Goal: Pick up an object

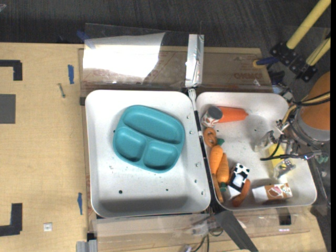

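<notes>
Two bins (100, 140) are sitting side by side; claw (268, 140) is hovering at three o'clock over the toys, grip state unclear.

Teal 3-compartment tray (149, 137) in left white bin (100, 182), yellow poles (314, 14) upper right

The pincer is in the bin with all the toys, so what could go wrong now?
The toys are bunched along the right bin's left wall: plush carrots, a black-and-white toy. The pincer might catch two or slide off one. It hangs over bare floor, so closing there may grab nothing. The small carton lies near the front rim and could get knocked away.
</notes>
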You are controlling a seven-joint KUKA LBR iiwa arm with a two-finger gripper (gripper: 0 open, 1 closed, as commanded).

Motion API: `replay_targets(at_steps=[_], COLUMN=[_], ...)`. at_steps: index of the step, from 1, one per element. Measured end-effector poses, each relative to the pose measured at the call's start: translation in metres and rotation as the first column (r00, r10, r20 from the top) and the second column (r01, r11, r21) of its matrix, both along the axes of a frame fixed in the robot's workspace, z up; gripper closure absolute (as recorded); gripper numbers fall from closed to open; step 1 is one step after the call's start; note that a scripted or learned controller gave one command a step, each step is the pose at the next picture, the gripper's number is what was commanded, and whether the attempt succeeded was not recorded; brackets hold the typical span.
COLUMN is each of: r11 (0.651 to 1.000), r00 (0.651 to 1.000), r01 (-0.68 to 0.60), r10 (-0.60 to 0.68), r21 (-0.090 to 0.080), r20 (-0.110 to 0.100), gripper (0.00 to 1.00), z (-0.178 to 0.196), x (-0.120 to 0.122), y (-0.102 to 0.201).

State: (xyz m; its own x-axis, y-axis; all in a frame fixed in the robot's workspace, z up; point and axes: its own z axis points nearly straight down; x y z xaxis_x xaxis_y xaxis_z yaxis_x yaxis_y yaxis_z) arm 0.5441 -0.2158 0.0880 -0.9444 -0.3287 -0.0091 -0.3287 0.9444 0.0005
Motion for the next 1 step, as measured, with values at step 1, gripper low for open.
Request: replay_targets(at_steps=[1], r11=[0.999], r00=[0.999], r01=[-0.037], r10=[0.037], r21=[0.003], r20=[0.0], gripper=[0.0], z=[-0.0002], x=[0.0027], y=[-0.0006])
